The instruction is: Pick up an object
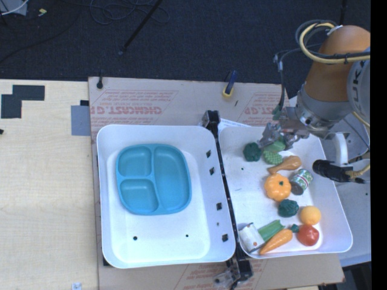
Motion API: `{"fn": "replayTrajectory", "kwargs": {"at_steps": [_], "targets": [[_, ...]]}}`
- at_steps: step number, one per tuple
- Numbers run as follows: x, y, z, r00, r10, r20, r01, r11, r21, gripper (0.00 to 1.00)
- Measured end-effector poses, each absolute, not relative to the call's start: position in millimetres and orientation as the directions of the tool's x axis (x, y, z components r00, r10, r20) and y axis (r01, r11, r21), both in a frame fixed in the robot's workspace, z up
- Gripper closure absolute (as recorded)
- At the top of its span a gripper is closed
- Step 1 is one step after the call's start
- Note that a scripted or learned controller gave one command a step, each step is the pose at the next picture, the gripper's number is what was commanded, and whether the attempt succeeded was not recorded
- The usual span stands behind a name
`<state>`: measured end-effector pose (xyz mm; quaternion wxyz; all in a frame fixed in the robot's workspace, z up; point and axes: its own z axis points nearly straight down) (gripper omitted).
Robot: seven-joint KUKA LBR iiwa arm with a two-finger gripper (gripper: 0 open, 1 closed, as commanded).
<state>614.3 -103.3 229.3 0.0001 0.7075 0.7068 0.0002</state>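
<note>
- Over the right bin [344, 234], the gripper [277, 139] hangs near green toys [272, 156]; whether it grips, I cannot tell.
- Pumpkin [278, 186], can [300, 179], carrot [276, 241] and tomato [308, 235] lie nearby.
- Left bin [109, 234]: blue tray [153, 179].
- Cardboard [139, 104] print is unreadable.

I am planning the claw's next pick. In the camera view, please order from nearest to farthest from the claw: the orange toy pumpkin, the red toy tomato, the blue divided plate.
1. Orange toy pumpkin: right bin, just below the claw.
2. Red toy tomato: right bin's near right corner.
3. Blue divided plate: left bin, across the divider.
</note>
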Motion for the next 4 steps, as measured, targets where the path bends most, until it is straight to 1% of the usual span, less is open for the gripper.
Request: {"fn": "replayTrajectory", "kwargs": {"at_steps": [1, 2, 3, 4], "targets": [[572.6, -83, 236, 0.000, 1.000, 0.002, 1.000, 0.000, -0.005, 1.00], [518.1, -61, 222, 0.006, 1.000, 0.002, 1.000, -0.006, -0.009, 1.00], [504.1, -59, 222, 0.006, 1.000, 0.001, 1.000, -0.006, -0.006, 1.00], [491.9, -54, 236, 0.004, 1.000, 0.002, 1.000, -0.004, -0.004, 1.00]]}}
